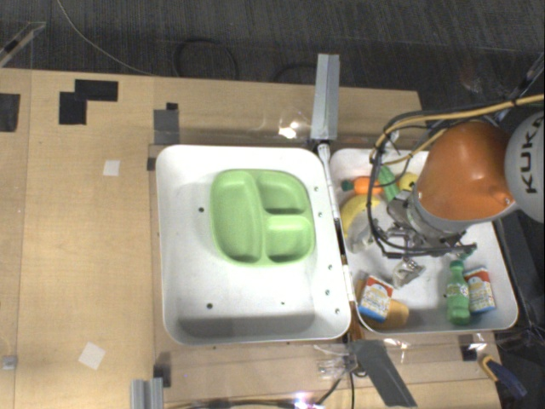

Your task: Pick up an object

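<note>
My arm, with its orange band (464, 173), hangs over the middle of the right bin (509, 307). The gripper (407, 271) points down into the bin among cables, just above the bin floor. Near it lie a yellow banana-like piece (351, 211), an orange item (364, 186) and a small green item (388, 177) at the back left. A small printed carton on a yellow-brown piece (379, 301) lies at the front left. A green bottle (458, 292) and a small can (481, 290) rest at the front right.
The left bin (183, 305) holds a green divided tray (260, 216). A metal post (325, 96) stands at the back between the bins. Wooden bench (77, 228) spreads to the left. Cables loop around the wrist.
</note>
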`<action>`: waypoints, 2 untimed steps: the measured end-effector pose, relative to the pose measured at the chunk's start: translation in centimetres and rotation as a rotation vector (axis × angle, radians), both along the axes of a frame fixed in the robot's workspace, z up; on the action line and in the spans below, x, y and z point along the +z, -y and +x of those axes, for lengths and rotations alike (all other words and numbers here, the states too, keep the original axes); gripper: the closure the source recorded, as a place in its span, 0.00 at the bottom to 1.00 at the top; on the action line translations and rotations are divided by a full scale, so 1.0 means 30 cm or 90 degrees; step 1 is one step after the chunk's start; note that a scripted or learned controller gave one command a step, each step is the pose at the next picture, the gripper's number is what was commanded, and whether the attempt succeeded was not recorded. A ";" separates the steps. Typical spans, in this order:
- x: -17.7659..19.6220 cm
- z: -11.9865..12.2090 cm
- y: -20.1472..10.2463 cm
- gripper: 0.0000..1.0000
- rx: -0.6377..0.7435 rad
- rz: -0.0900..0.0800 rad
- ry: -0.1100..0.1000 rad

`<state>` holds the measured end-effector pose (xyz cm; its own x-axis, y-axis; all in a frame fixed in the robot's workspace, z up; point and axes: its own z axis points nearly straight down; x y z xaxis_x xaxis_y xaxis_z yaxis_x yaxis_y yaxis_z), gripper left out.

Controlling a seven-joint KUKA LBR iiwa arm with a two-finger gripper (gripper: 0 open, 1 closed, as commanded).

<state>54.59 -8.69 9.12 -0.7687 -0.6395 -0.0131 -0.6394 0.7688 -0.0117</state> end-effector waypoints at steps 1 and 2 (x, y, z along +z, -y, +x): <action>0.048 0.019 -0.010 1.00 0.002 0.002 0.012; 0.450 0.372 -0.047 1.00 -0.020 0.001 0.003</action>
<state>65.74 -7.28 22.60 -0.7882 -0.6152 -0.0184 -0.6150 0.7884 -0.0135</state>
